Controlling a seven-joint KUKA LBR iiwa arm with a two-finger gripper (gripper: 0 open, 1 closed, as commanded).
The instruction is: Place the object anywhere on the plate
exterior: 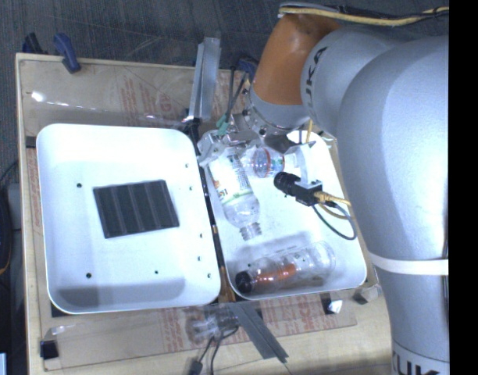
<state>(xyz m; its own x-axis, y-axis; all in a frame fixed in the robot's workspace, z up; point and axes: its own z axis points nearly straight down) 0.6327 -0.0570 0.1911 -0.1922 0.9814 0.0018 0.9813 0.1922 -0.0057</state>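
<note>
Presently poised low over the far end of the right bin [354, 250], at the inner wall: pincer [240, 135], tucked beneath the grey wrist and orange band, open or closed impossible to tell from this slant. Just at six o'clock of it, touching or nearly so, a clear labelled bottle [233, 187], lying flat along the dividing wall with its neck toward five o'clock, probably the object being sought, given how close it lies. Just beside that, at three o'clock, a smaller clear bottle [264, 162], partly under the arm. Farther toward six o'clock, well apart from the pincer, a third bottle [290, 266] with a dark cap and reddish contents, resting on its side against the near wall. Over at nine o'clock, in the left bin [59, 155], the dark ribbed plate [136, 208], flat and bare, awaiting delivery. Nothing seen lifted; pick-up judged not yet done, with the carry across the divider to follow.
</note>
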